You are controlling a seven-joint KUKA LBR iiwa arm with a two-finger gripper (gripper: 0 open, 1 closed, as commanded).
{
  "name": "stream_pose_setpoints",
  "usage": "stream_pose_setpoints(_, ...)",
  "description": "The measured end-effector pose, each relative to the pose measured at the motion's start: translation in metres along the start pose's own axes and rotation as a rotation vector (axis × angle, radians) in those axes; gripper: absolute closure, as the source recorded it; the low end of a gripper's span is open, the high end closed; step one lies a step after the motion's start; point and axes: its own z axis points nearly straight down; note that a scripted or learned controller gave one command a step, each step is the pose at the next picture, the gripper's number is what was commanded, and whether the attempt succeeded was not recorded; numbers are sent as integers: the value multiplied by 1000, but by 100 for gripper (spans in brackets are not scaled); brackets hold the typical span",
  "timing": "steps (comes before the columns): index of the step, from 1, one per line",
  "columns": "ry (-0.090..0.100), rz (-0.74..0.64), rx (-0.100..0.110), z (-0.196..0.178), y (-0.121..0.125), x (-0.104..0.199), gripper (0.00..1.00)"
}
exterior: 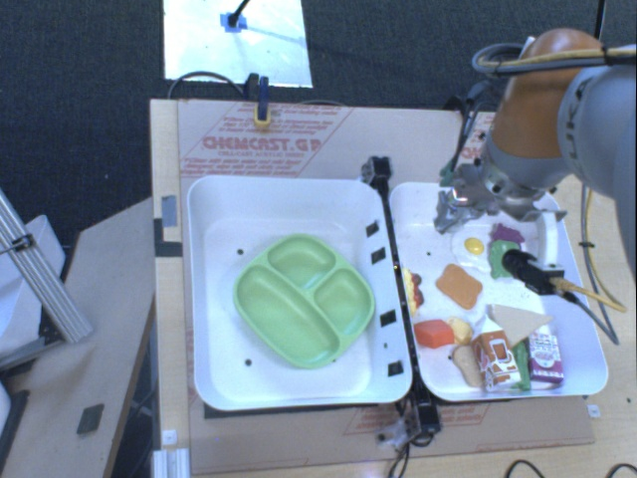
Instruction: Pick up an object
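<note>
White right bin (587, 371) holds the toy food; the gripper (456, 207) hovers just above the fried egg (474, 246), grip state unreadable. Approach step, I judge. Next: descend onto one item.

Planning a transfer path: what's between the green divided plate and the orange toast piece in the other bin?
Camera view: the bins' adjoining walls with black clips lie between green plate and orange piece, plus bare white bin floor.

Colours, both bins

Pale green divided plate (304, 300) in white left bin (214, 267); in white right bin (587, 361): orange slab (459, 285), red block (434, 334), white-and-yellow fried egg (474, 246), maroon carton (544, 356) at 5 o'clock.
</note>
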Motion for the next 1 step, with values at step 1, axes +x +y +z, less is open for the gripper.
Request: stream_pose_setpoints(1,1,-4,-3,-19,1,3,100)
